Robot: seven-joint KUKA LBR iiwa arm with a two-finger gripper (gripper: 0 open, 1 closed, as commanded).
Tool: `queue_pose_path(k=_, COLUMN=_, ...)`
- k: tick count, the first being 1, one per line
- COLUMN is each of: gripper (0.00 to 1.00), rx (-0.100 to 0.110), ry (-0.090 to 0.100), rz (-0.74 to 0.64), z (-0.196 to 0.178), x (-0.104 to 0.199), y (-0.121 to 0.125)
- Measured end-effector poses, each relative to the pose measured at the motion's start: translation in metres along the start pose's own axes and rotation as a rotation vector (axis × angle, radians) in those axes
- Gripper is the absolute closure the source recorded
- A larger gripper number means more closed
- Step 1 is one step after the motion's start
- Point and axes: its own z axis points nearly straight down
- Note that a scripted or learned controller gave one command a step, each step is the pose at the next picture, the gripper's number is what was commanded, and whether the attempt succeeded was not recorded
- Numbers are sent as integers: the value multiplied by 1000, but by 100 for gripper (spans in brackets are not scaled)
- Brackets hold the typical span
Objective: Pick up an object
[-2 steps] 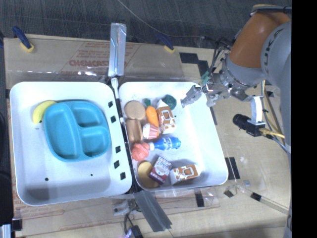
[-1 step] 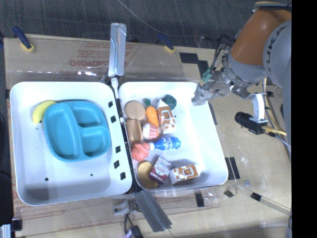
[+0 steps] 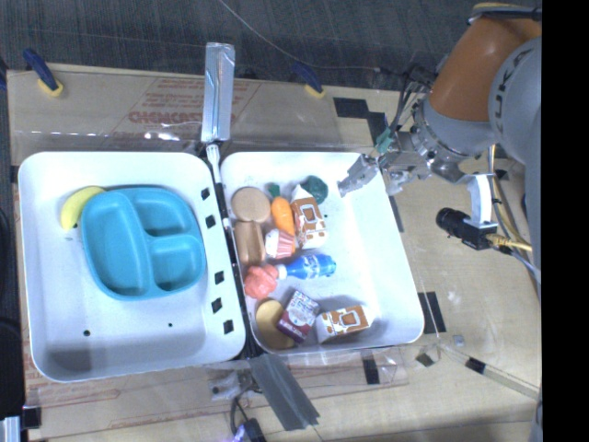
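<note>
right bin (image 3: 386, 274) right side open, items (image 3: 285, 256) crowd left

Light wooden bench (image 3: 479, 320) has two shallow white bins side by side on it, touching in the middle. Left bin (image 3: 55, 339), right bin (image 3: 391, 274). A clear plastic sheet (image 3: 166, 99) lies behind them.

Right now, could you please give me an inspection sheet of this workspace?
Surface: wooden bench bearing two white bins.
Job's things: right bin holds carrot, blue bottle, two brown cartons and other toy foods.
Clutter: left bin holds blue tray and banana.
Grippers: pincer over right bin's upper right edge, nothing between its fingers.
Cables: wires beside the wrist.
Surroundings: blue clamps at bench's back edge.
</note>
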Motion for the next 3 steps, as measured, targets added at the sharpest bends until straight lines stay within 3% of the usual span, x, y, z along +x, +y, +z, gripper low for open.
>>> queue_pose_path(k=1, gripper=0, rx=6, ry=1, rz=29, z=109, x=70, y=-38)
queue_pose_path(k=2, gripper=0, rx=-4, ry=-2, rz=-27, z=164, x=42, y=6)
queue_pose_path(k=3, gripper=100, rx=-5, ry=0, rz=-32, z=151, x=43, y=8)
